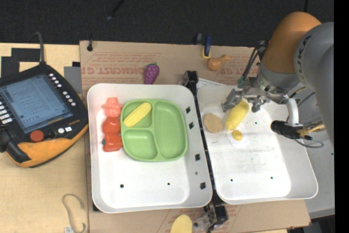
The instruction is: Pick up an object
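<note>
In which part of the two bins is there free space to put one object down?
Free: the right bin's front half, below the yellow bottle, and the left bin's front strip below the green plate. Crowded: the right bin's back, around the gripper and beige disc.

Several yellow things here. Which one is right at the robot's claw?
The yellow plastic bottle in the right bin, directly under the gripper. The yellow corn cob lies on the green tray, left bin.

The bench (pixel 32 193) bears two white bins (pixel 147 193), brown cardboard (pixel 120 65) beneath them, and a control pendant (pixel 38 112).
</note>
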Action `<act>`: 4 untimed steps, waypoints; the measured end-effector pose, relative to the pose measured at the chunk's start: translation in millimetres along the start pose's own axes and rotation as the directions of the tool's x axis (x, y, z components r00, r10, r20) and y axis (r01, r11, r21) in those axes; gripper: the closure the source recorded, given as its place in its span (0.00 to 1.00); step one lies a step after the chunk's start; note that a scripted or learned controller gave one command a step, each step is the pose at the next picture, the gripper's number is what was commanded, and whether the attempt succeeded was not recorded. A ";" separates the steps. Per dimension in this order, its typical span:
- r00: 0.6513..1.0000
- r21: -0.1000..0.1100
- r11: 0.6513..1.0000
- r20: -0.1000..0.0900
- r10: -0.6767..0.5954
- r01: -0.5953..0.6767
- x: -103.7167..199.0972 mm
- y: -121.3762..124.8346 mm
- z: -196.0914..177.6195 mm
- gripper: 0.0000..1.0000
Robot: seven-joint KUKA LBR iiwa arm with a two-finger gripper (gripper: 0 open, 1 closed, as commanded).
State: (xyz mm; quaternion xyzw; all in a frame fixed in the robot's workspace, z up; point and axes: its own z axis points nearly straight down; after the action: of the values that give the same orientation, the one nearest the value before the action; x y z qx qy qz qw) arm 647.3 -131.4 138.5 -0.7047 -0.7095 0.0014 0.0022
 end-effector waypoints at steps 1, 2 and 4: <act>1.000 -0.007 1.000 0.000 0.001 -0.001 3.5 1.9 50.4 0.00; 1.000 -0.008 1.000 0.001 0.000 0.000 2.9 2.2 38.2 1.00; 1.000 -0.010 1.000 0.002 0.006 -0.006 -4.7 2.6 -69.0 1.00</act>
State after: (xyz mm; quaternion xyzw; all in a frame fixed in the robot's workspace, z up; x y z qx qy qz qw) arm 650.2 -136.1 207.5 -0.7068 -0.7074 -0.0015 -0.0019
